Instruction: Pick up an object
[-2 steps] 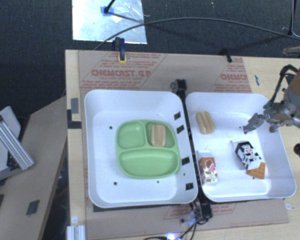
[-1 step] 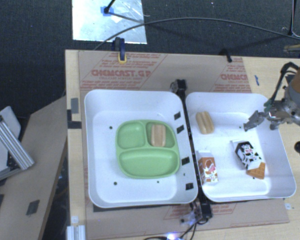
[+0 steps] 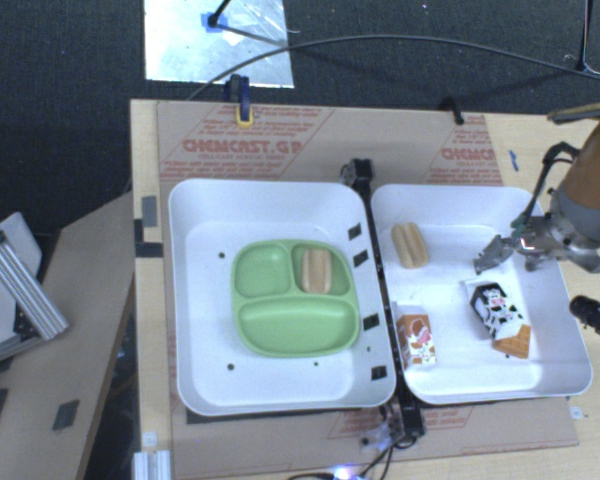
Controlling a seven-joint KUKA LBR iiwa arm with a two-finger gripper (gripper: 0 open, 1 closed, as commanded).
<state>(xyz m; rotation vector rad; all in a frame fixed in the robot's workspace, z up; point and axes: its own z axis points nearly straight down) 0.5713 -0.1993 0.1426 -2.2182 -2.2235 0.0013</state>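
Gripper: over the right bin, toward its far right part — how far the grip is parted, or whether it has hold of anything, I cannot tell.
Nearest thing: a black-and-white carton, just below the gripper in the view and apart from it; long axis slanted from upper left to lower right.
Beside it: an orange wedge, touching the carton's lower end.
Farther off: a hot dog bun to the left; a small brown carton near the bin's lower left.
Left bin: green divided plate with a second bun in its upper right compartment — well apart.
Judgement: the black-and-white carton looks the likeliest target.
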